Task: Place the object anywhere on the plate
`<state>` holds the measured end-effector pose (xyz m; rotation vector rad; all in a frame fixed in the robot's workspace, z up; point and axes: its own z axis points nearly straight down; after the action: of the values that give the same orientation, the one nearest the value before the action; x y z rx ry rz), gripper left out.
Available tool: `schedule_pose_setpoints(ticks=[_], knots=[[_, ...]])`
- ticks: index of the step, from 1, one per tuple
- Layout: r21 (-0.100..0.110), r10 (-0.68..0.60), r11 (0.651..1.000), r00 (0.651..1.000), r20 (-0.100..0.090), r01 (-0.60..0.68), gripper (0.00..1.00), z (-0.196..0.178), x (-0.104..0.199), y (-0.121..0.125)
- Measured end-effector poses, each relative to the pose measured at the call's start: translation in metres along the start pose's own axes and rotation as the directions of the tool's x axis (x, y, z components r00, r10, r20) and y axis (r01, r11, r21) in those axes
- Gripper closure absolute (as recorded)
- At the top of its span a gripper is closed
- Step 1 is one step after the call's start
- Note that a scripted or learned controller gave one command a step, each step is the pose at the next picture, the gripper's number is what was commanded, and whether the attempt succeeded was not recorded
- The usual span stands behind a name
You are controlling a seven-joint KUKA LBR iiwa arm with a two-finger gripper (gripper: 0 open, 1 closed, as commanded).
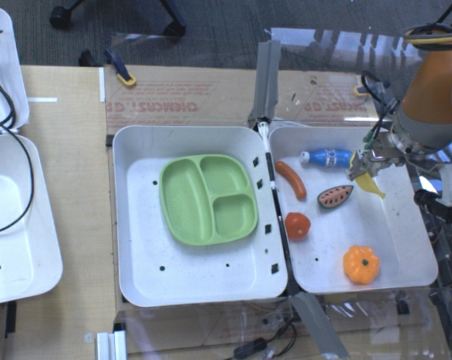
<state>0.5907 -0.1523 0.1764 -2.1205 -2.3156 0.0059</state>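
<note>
The pincer (365, 167) hung low over the right bin (406, 276), near its back right, with a small yellow wedge (370, 184) just under its tips. Whether the wedge was pinched between the fingers or merely lay on the bin floor below them could not be told, nor could the pincer's state.

The wedge looked like a hard plastic toy: light, stiff, smooth and likely slippery, with tapering faces that could squirt out of a squeeze. The thicker end seemed the safer hold, across its flat sides.

Close by lay a watermelon slice (335, 196), just left of the wedge, and a blue bottle (327, 157) behind that. A sausage (291, 180), a tomato (297, 224) and a pumpkin (361, 265) lay further off. The green plate (208, 199) sat in the left bin (136, 261), well apart, with the bins' raised rims between; a carry would need to clear them.
</note>
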Motion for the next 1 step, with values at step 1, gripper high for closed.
schedule_pose_setpoints(ticks=[1], knots=[[0.001, -0.071, 0.997, 0.997, -0.002, 0.071, 1.0, -0.0127, 0.0741, -0.0135]])
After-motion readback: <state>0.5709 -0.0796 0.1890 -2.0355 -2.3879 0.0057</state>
